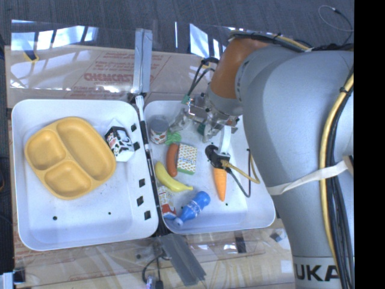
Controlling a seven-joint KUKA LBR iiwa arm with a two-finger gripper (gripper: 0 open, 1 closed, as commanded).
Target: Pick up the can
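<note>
Can [159, 129] upright at right bin's [255, 212] far left corner, just left of claw [194, 120]; toy carrot [172, 156], patterned box [187, 159], banana [170, 178], blue bottle [192, 208] nearer camera than claw; claw low over bin, finger spread unclear, nothing visibly gripped; yellow divided plate [69, 156] and milk carton [120, 142] far left

Robotics lab, test bench setup. Large grey industrial arm [301, 131] with orange band, cables strapped along it, reaching over two shallow white bins [36, 233] set side by side. Bench surface [78, 71] covered with clear sheeting over printed cardboard. Dark carpet-like floor [120, 5] behind. Bins hold toy food and a yellow divided plate [69, 156].
</note>
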